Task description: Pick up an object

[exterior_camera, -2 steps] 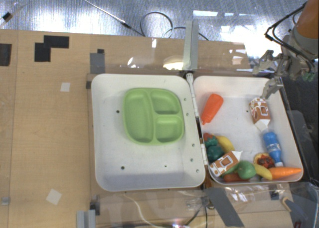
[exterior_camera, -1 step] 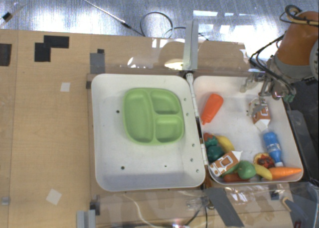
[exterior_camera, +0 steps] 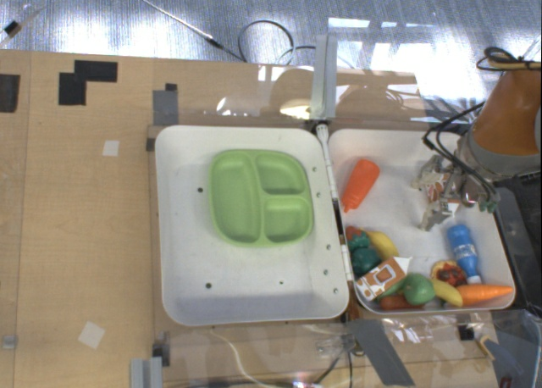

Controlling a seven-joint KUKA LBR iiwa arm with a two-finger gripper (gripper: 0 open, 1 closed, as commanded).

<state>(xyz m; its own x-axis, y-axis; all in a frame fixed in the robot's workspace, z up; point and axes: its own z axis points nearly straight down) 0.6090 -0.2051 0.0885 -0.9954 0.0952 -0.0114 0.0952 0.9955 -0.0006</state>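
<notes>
A divided plate (exterior_camera: 260,196) lies in the left bin (exterior_camera: 182,293); toys crowd the right bin (exterior_camera: 398,145).

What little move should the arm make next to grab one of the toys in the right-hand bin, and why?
Probably a short shift toward the blue bottle, then straight down. The gripper hangs over a bare patch of the right bin with nothing between its fingers, and the bottle lies just beside it, a little apart from the toy pile along the near wall. The orange carrot lies alone too, but farther off.

Green tray (exterior_camera: 259,197); orange carrot (exterior_camera: 359,183); blue bottle (exterior_camera: 463,251), perhaps.
</notes>
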